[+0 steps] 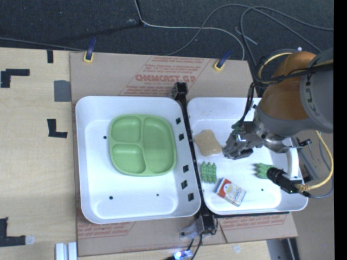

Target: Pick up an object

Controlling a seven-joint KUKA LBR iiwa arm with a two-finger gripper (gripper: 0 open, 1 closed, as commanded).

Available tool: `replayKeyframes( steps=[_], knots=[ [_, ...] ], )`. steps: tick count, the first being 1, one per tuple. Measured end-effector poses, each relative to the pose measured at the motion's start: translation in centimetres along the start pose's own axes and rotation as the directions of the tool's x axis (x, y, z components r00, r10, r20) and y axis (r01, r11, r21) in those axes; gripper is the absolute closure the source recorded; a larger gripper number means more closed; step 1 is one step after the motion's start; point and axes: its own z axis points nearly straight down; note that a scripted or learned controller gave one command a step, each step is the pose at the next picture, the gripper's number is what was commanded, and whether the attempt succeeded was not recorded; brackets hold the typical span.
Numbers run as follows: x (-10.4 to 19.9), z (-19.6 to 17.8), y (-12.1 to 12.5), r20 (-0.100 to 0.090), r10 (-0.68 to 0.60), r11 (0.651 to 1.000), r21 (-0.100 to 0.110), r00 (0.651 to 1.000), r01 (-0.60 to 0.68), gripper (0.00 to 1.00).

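camera view: gripper point(237, 147) mid right bin point(271, 199), beside sponge point(208, 143)

Robotics lab, taped plywood bench point(32, 145), clamped cardboard sheet point(162, 75), trailing cables point(179, 27)

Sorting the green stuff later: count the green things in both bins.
3. A green divided plate lies in the left bin. A green block sits in the right bin near the divider; another green piece lies further right. The arm may hide more.
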Motion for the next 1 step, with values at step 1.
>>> replayKeyframes(
  steps=[1],
  knots=[
    [5.21,-1.51,-0.23,-0.001,-0.002,1.000,-0.002,1.000,0.002,1.00]
  ],
)
